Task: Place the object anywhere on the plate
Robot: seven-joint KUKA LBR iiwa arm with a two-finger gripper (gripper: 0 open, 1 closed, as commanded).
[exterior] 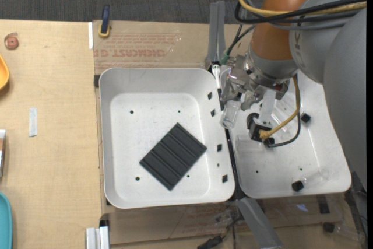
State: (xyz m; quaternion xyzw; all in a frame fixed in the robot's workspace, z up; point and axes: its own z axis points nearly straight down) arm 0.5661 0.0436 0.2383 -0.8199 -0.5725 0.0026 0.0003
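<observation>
Inside the left shallow white bin (116, 96), a dark grey ribbed rectangular plate (173, 156) lay flat and skewed. Over the right white bin (315, 175), beside the shared rims, the grey arm's gripper (233, 111) hung; its finger state could not be told, and the object could not be made out.

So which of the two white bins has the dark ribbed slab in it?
The left bin, the one farther from the arm. The dark ribbed slab lies flat near its middle, turned at an angle. The gripper is over the right bin.
</observation>
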